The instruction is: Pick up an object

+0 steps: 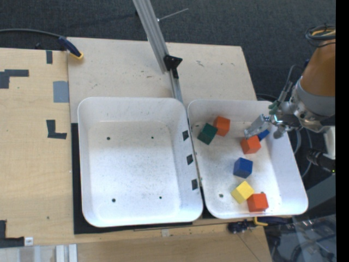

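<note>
I am watching the gripper (256,129) hanging over the upper right part of the right bin (289,171), its metal fingers slanting down toward the orange-red cube (251,144) that is lying just below them. Whether those fingers are apart or together I cannot tell from this slanted view, and nothing is sitting between them, so I am judging that nothing is held. That cube is looking like the likeliest target, since the tips are pointing at it and it is standing a little apart from its neighbours; a small blue piece (263,135) is showing right beside the tips, and I cannot say whether it is a separate object or part of the tool. The arm (319,86) is reaching in from the right, crossing the bin's right wall, so I am guessing that wall is limiting how low the wrist can swing. Further left in the same bin, an orange cube (222,125) and a green cube (207,134) are touching each other near the divider. Lower down, a blue cube (243,167) is sitting alone, and a yellow cube (242,191) is pressing against a red cube (257,201) near the front rim; such pairs, I reckon, are leaving less room for fingers. The left bin (87,146) is lying well apart from the tool.
</note>
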You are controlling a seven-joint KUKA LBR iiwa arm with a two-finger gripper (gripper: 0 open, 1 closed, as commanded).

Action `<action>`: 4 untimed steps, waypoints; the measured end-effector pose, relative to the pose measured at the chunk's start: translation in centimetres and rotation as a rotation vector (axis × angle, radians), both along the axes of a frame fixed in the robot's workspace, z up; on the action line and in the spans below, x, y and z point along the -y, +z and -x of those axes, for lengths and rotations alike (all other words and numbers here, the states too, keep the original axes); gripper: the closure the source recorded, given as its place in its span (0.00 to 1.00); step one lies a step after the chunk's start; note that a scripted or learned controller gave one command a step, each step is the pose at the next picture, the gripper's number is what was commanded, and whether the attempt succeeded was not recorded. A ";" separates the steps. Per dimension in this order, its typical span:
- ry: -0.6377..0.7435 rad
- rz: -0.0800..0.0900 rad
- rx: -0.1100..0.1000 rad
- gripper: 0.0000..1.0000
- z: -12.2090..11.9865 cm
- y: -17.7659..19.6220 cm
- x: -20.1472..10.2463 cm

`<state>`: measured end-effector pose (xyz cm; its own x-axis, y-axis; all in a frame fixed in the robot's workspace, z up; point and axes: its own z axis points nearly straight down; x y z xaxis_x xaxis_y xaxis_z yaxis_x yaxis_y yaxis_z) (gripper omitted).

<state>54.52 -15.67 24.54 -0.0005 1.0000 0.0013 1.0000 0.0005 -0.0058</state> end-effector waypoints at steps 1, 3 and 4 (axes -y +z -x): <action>0.002 0.001 0.004 0.00 -0.1 0.2 0.0; 0.000 0.000 -0.001 0.00 0.7 -11.4 0.7; 0.001 0.002 0.004 0.00 0.8 -15.5 0.6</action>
